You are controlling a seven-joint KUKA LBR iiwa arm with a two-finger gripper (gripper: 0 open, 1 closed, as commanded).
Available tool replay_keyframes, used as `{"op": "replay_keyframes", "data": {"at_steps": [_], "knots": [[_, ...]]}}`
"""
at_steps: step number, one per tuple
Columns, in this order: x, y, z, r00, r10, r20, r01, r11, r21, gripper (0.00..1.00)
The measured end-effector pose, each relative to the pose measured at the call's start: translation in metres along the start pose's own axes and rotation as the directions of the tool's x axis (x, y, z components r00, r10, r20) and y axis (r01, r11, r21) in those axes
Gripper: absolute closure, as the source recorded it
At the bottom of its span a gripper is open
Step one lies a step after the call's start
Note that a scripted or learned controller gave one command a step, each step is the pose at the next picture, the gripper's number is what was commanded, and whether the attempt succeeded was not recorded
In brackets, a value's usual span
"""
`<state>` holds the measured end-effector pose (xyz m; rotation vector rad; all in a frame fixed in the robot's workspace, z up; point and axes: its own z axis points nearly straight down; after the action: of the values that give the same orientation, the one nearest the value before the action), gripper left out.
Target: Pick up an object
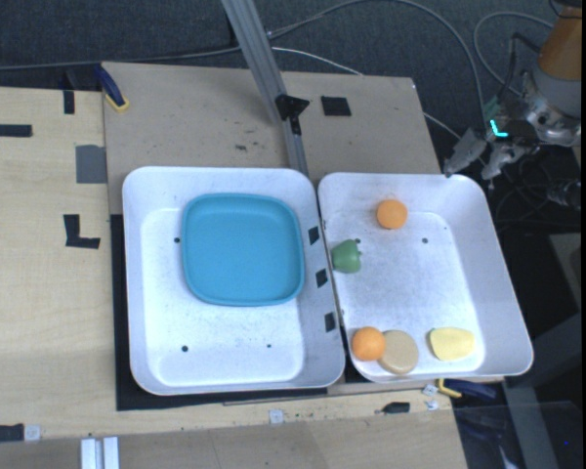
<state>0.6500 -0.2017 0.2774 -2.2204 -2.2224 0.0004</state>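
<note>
The left bin [146, 262] on the counter [39, 213] carries a blue plate [242, 248], square with rounded corners, lying flat toward the bin's 12 o'clock side. The right bin [469, 262] holds the small things. A green piece [348, 256] lies at its 9 o'clock edge, just beside the seam between the bins. An orange ball [392, 213] sits toward 12 o'clock. Along the 6 o'clock side lie a second orange ball [368, 344], touching a tan disc [400, 352], and a yellow piece [452, 343] apart from them toward 5 o'clock.

The end effector [479, 154] hangs outside the right bin, just past its 1 o'clock corner, over the dark floor. The nearest thing, the upper orange ball, lies toward 8 o'clock from it, well apart. Nothing shows between its fingers; whether they are spread or pressed together cannot be told. Grey wrist and orange band [565, 47] rise toward 1 o'clock.
</note>
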Motion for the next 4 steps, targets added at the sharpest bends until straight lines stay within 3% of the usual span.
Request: {"op": "replay_keyframes", "data": {"at_steps": [1,4], "knots": [[0.000,0.000,0.000,1.000,0.000,0.000,0.000,1.000,0.000,0.00],[0.012,-0.010,0.159,1.000,0.000,-0.001,0.000,1.000,0.006,0.00]]}}
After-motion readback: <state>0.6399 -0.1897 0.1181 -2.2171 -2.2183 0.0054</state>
